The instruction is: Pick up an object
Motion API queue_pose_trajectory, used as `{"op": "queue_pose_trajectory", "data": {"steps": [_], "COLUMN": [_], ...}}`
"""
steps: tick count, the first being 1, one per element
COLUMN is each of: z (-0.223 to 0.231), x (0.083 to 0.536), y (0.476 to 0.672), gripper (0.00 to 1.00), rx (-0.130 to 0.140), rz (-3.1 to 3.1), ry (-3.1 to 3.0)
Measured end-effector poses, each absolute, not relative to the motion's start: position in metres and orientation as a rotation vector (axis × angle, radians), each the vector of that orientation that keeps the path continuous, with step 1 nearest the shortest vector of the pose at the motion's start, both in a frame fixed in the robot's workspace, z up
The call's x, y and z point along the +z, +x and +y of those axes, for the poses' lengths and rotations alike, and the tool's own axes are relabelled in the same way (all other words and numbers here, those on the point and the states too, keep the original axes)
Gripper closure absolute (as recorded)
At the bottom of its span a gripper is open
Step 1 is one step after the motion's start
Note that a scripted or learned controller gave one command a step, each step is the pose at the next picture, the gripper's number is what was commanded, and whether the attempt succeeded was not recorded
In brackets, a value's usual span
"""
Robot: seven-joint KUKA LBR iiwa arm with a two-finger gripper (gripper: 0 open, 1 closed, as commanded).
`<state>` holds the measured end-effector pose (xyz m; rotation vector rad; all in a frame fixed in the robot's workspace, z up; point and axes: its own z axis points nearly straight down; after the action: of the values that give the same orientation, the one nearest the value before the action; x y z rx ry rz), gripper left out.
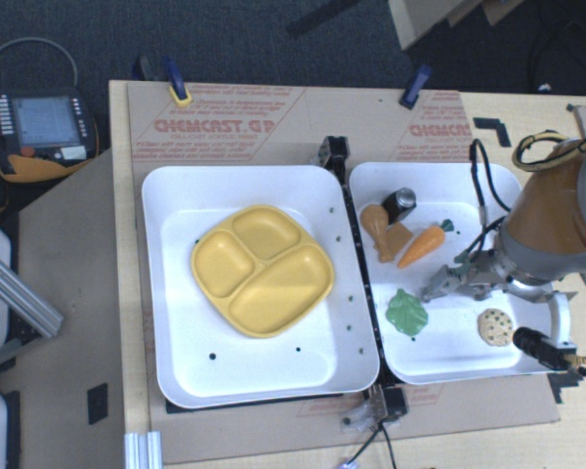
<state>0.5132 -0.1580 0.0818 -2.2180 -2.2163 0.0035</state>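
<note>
The brown board under the bins carries red printing: "CHEMCAST G.P" reads above the left bin, and a second, partly cut-off run of the same lettering sits above the right bin. A handheld control pendant with a lit screen lies off the bench at far left; its screen text is too small to read.

Two white bins stand side by side. The left bin holds one yellow divided plate with three compartments, lying flat near the bin's middle.

The right bin holds five small things. At its upper left, one tan pear-shaped toy lies touching one orange toy carrot, and one small dark can sits just above them. One green leafy toy lies lower down, near the bin's left wall. One round speckled cookie lies toward the lower right.

The gripper reaches in from the right, low over the bin floor, its tip between the carrot above and the green leafy toy just below and to its left. The cookie sits to its right, beneath the wrist. Nothing shows between the fingers, and whether they are spread or pressed together cannot be told from this angle.
</note>
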Motion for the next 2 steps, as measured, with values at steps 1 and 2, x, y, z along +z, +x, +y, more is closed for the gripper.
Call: {"op": "queue_pose_trajectory", "data": {"steps": [1,2], "z": [-0.158,-0.15], "x": [0.091,0.145], "y": [0.514,0.522], "gripper": [1.0,1.0], "rx": [0.002,-0.002], "rz": [-2.218,-2.226], "ry": [-2.219,-2.221]}}
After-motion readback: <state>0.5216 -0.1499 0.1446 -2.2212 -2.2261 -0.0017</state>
